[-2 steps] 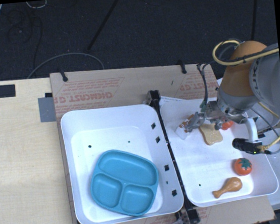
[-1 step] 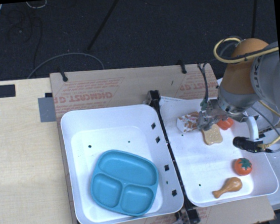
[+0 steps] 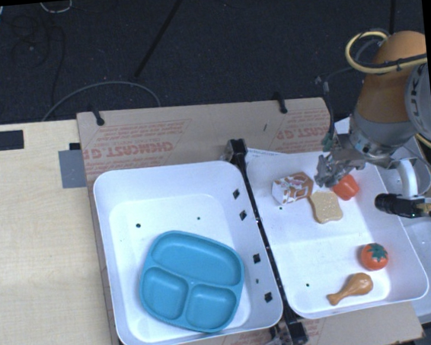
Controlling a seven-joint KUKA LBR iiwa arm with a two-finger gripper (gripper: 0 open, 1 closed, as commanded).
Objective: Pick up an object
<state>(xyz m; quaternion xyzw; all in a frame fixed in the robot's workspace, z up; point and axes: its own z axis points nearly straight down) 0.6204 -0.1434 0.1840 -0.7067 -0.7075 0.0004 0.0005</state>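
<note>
White bins are sitting side by side: the left bin (image 3: 119, 201) is holding a blue divided plate (image 3: 190, 281), the right bin (image 3: 325, 267) the toy food. The gripper (image 3: 330, 169) is hanging over the bread slice (image 3: 327, 207) and red piece (image 3: 346, 187); I cannot tell its state. A tomato (image 3: 374, 256) and drumstick (image 3: 351, 288) are lying nearer the front.

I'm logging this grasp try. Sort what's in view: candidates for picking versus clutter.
Job: tool, in the right bin; beside it the orange piece, toast and wrapper; farther off, tomato and drumstick.

Lying about: blue tray in the left bin; cardboard.
</note>
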